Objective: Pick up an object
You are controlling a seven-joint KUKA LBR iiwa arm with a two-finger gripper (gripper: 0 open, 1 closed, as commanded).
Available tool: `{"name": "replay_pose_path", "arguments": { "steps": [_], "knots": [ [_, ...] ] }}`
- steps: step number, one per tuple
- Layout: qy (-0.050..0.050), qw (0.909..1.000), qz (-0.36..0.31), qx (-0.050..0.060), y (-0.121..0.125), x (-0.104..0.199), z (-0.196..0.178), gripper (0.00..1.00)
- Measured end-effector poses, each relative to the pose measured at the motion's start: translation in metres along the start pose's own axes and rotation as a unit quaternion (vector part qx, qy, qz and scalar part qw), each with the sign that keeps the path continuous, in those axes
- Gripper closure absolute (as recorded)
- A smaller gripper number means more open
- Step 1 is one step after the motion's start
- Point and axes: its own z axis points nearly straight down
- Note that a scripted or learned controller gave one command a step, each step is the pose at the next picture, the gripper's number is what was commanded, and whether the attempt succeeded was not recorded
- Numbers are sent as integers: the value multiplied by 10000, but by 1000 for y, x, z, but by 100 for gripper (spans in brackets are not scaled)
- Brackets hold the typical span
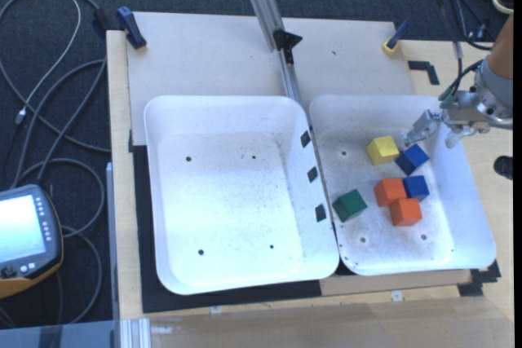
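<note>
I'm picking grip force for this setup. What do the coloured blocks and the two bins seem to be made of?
The yellow block, green block and orange blocks look like painted wood or hard plastic: flat faces, crisp edges, solid matte colour. It could be either. The right bin and left bin look like thin moulded white plastic, with rounded corners, a rolled rim and a slight sheen.

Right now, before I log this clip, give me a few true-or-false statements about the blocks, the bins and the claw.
1. All the blocks lie in the right bin. True.
2. The green block is stacked on an orange one. False: it sits alone, toward the divider.
3. The claw is above the right bin's upper part, near the yellow block. True.
4. Three blue blocks are visible. False: two, one beside the yellow block and one by the orange blocks.
</note>
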Motion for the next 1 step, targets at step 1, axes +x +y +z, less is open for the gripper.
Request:
{"name": "replay_pose_path", "arguments": {
  "steps": [1],
  "knots": [
    [-12, 10000, 10, -29, 25, 18, 76, 0]
  ]
}}
